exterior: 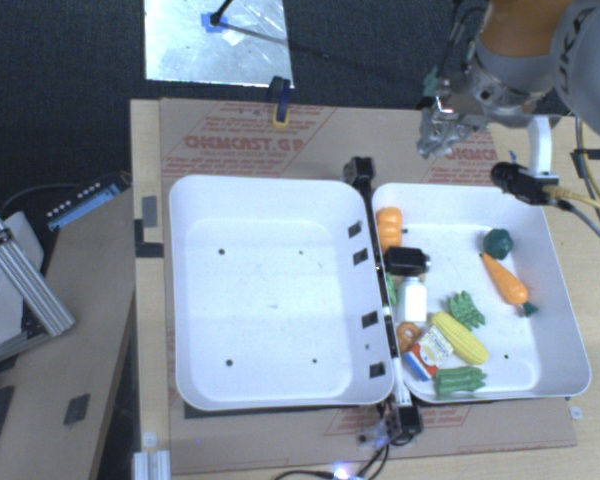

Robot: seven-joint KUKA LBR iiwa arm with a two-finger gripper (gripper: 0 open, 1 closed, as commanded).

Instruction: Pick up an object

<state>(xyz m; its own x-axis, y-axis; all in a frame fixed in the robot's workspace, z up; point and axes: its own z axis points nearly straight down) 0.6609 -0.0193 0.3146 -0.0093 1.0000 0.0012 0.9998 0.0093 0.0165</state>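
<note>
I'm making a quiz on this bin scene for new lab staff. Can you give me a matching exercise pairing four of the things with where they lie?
Things:
1. carrot
2. corn
3. gripper
4. left bin

Places:
A. above the bench, beyond the right bin's far rim
B. near the right bin's right wall, tip pointing toward a dark green piece
C. beside the bin that holds the toy food
D. in the near part of the right bin, just behind a green vegetable

Pairs: 1-B, 2-D, 3-A, 4-C
</note>
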